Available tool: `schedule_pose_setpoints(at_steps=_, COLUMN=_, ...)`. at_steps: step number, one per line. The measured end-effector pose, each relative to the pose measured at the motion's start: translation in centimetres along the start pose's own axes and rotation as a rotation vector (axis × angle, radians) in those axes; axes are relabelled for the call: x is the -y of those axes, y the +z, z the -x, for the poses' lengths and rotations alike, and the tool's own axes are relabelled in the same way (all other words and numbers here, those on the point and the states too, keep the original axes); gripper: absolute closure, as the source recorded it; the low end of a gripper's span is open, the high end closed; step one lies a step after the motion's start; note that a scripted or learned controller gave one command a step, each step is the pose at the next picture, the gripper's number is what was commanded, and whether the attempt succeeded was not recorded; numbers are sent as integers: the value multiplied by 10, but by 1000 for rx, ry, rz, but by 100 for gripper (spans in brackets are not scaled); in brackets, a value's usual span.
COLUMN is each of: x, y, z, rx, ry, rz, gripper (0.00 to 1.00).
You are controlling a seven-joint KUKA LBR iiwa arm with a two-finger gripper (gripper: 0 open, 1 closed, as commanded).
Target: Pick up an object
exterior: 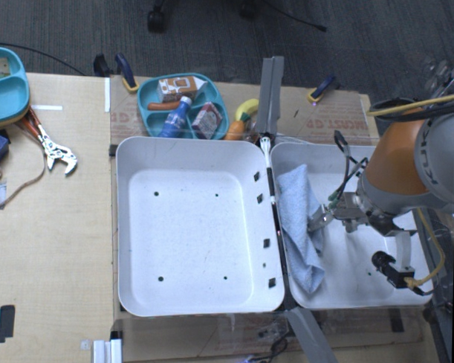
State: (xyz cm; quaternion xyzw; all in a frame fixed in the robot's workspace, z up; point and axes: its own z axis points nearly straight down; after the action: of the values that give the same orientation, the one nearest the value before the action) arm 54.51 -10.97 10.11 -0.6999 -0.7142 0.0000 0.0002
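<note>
Left of the cloth (297, 228) lies the left bin (192, 228). The cloth is crumpled along the left wall of the right bin (349, 293). Just right of the cloth, touching its edge, is the gripper (320, 220); whether its fingers are open or closed cannot be told.

— What does the arm (428, 158) look like? 
— A grey, rounded casing, with a broad orange band (399, 157) just above the wrist.

— And below the band? 
— A grey metal wrist block carries the gripper (320, 219), its slim silver fingers (317, 221) bare metal.

— Any cabling? 
— Thin black cables loop beside the wrist; a yellowish hose (412, 107) runs across the upper casing, and a black fitting (387, 268) hangs below.
</note>
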Motion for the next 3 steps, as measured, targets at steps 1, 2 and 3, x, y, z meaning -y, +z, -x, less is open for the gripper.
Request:
schedule_pose_setpoints(at_steps=1, x=-22, y=8, z=-9, rx=3, ry=-252, rz=2, gripper=0)
schedule_pose_setpoints(at_steps=2, x=24, y=9, z=2, rx=1, ry=-269, rz=0, gripper=0)
schedule_pose_setpoints(at_steps=3, x=36, y=-36, z=-4, rx=1, ry=-320, rz=1, gripper=0)
